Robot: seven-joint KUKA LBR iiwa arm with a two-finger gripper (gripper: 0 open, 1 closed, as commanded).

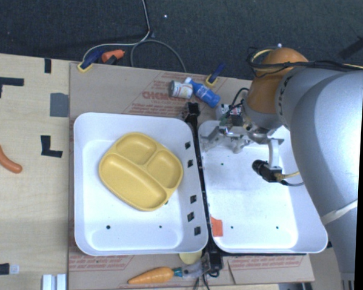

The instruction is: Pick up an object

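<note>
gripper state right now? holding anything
gripper: cannot be told; it sits low over the far left corner of the right bin, with nothing seen between its fingers.

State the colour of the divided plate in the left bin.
The divided plate is yellow, seen plainly in the camera view.

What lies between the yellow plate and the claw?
In the camera view, the dark divider where both bins meet lies between the yellow plate and the claw.
</note>
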